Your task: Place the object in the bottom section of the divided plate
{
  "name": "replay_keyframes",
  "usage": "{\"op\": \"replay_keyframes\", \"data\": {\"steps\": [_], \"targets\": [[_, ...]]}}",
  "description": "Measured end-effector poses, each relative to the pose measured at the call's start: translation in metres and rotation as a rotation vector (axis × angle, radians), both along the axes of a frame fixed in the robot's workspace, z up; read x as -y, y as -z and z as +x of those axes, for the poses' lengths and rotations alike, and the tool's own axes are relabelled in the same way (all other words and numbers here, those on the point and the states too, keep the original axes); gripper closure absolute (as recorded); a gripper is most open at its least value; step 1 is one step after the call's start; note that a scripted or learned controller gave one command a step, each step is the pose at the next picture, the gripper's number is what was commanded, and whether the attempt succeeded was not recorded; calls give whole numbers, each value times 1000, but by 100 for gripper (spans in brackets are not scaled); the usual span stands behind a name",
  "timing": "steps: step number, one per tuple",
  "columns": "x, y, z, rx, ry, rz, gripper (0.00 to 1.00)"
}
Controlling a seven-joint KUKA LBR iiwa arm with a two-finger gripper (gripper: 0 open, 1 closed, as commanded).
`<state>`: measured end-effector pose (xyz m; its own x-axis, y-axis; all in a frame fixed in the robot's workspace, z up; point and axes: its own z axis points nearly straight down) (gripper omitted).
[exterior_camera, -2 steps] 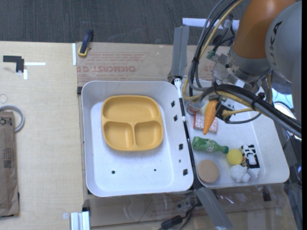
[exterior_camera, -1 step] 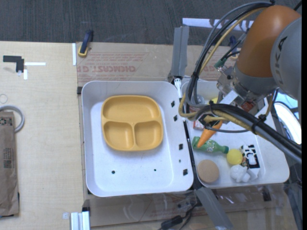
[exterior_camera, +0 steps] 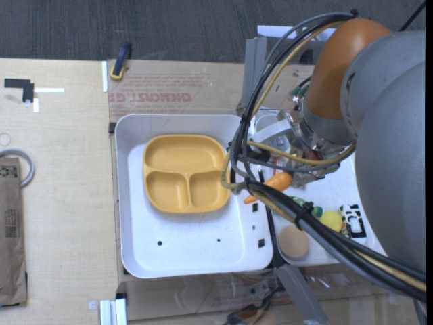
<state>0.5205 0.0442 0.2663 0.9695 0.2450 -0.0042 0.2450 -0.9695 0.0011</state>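
The claw (exterior_camera: 260, 181) is low over the border between the two white bins, near the right edge of the left bin (exterior_camera: 128, 202), and it is mostly hidden behind a bundle of black and yellow cables (exterior_camera: 298, 212) that crosses in front of it. An orange carrot-like object (exterior_camera: 276, 180) is just at the claw, lying almost level with its thin end pointing left toward the plate. It is not possible to tell if the claw grasps this object or only is beside it, because the cables cover that part.

To the left of the claw, the yellow divided plate (exterior_camera: 186, 173) lies in the upper half of the left bin, closer to its top edge. The plate has one wide section at the top and two smaller sections at the bottom, and its right rim is very near the claw.

In the right bin (exterior_camera: 338, 175), below the claw, there are a round tan object (exterior_camera: 293, 242), a small yellow object (exterior_camera: 331, 220) and a small green piece (exterior_camera: 316, 210) beside the cables.

The grey arm (exterior_camera: 389, 147) with its orange band (exterior_camera: 345, 49) covers the right side of the table (exterior_camera: 54, 181). At the left edge of the table lies a brown paper bag (exterior_camera: 10, 229)
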Motion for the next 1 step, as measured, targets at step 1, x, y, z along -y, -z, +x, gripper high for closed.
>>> {"op": "replay_keyframes", "data": {"steps": [1], "targets": [[23,19,-44,-3,50,-1,100]]}}
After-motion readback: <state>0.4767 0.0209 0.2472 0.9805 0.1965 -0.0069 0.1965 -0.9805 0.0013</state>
